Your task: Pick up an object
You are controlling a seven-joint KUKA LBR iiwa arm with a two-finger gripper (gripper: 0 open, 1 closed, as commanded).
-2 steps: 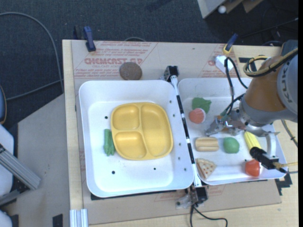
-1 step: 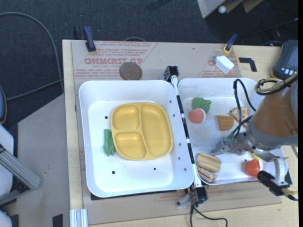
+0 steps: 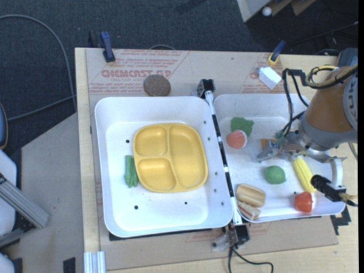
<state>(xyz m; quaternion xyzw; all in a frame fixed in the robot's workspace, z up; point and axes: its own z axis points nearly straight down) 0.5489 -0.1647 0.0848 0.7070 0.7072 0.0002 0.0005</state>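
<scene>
Desk [image 3: 170, 67] carries two white bins side by side; brown cardboard shows under them.

Left bin [image 3: 114, 209]: we see a yellow divided plate [image 3: 169, 156] near the middle, three compartments, nothing in them. A green pod [image 3: 131, 170] lies just beside the plate's left edge, apart from it, long axis running up-down in the view.

Right bin [image 3: 250, 104]: several toy foods. A green leafy piece [image 3: 243, 124] near the upper left, a red-orange tomato [image 3: 236, 139] touching or just below it. A green lime [image 3: 275, 174] sits mid-bin. A corn cob [image 3: 303, 174] lies at a slant to the lime's right. A second small tomato [image 3: 303, 202] rests near the front wall, lower right. A sandwich [image 3: 249, 200] lies at the front left corner, against the divider side.

Arm [image 3: 333, 107] reaches in from the right, orange band above the wrist, cables looping over it. Gripper [image 3: 272, 151] hangs low over the right bin, just above the lime and right of the upper tomato. Whether the jaws are wide or narrow we cannot tell; they are small and dark against the clutter. Nothing is seen between them.

Behind the bins on the cardboard: a brown disc [image 3: 156, 86], a blue clamp [image 3: 106, 45] at the desk's far left edge.
</scene>
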